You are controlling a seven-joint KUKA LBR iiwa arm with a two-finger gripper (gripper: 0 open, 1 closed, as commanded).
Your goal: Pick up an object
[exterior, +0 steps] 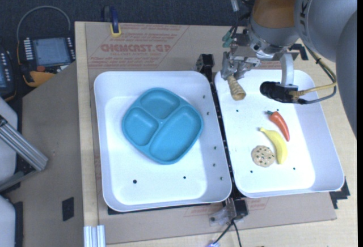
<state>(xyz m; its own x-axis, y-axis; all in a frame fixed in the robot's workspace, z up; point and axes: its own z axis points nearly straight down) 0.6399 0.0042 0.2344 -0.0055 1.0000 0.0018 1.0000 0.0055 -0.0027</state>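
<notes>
Looking down in the camera view: the end effector [231, 75] hangs over the far inner corner of the right bin [317, 181]. Whether it is apart or together cannot be told from this slant.

Task thing, nearest candidate: the tan cone [237, 91]. It lies directly below the end effector, upper end right at it. Contact cannot be resolved, so no grasp is claimed.

Handling (judgement): the cone looks light and stiff, matt, with faint ribbing, likely toy food. It tapers, so a pinch near the narrow end may squirt it out. Best taken across the wider middle, square to its long axis. It could roll on the smooth white floor.

Other items, all nearer the camera than the end effector and well apart from it:
- red pepper [279, 124]: glossy, curved, slippery-looking
- banana [275, 144]: yellow, smooth, bent, just beside the pepper
- cookie [262, 156]: flat, speckled disc, touching the banana; thin, so hard to pinch

Across the bin wall from the end effector, the left bin [113, 183] holds a blue divided plate [163, 125], rigid and glossy. The counter [142, 42] is tan board with red lettering.
</notes>
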